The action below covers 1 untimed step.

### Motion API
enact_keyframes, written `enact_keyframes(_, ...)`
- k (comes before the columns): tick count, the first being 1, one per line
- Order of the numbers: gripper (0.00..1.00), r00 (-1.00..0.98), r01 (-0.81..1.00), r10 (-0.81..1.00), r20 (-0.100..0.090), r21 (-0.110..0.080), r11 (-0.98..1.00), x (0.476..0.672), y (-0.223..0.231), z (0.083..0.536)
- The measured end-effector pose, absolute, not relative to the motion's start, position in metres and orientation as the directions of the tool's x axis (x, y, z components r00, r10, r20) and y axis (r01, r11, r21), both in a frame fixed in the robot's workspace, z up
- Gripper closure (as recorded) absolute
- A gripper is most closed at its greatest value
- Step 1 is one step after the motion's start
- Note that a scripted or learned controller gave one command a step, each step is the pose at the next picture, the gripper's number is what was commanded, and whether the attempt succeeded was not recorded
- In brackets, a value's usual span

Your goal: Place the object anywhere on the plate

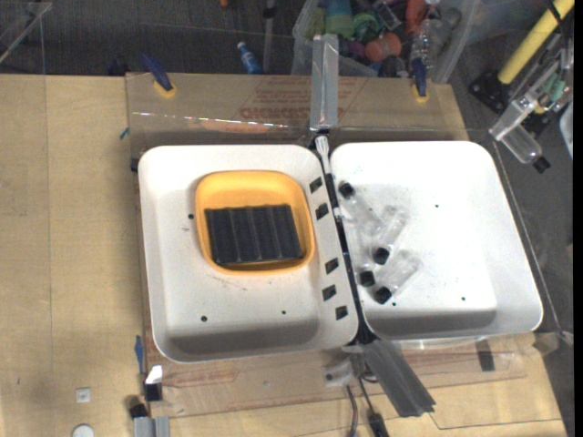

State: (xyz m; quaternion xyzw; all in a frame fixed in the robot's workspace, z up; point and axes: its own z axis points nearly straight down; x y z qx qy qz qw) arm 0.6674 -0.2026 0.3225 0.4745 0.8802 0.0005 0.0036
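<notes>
An orange plate with rounded corners rests in the left white bin. A black ribbed rectangular object lies flat on the plate and covers most of its middle. My gripper hangs at the upper right, beyond the far right corner of the right bin, well away from the plate and the object.
Several clear plastic vials with black caps lie clustered along the left side of the right bin, next to the divider. A box of colourful toys stands behind the bench. Blue clamps sit at the bench's back edge.
</notes>
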Motion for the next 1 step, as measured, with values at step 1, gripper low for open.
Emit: enact_keyframes(1,1.00,-0.713,0.701,0.701,-0.008,0.004,0.713,0.6678,-0.2228,0.3631)
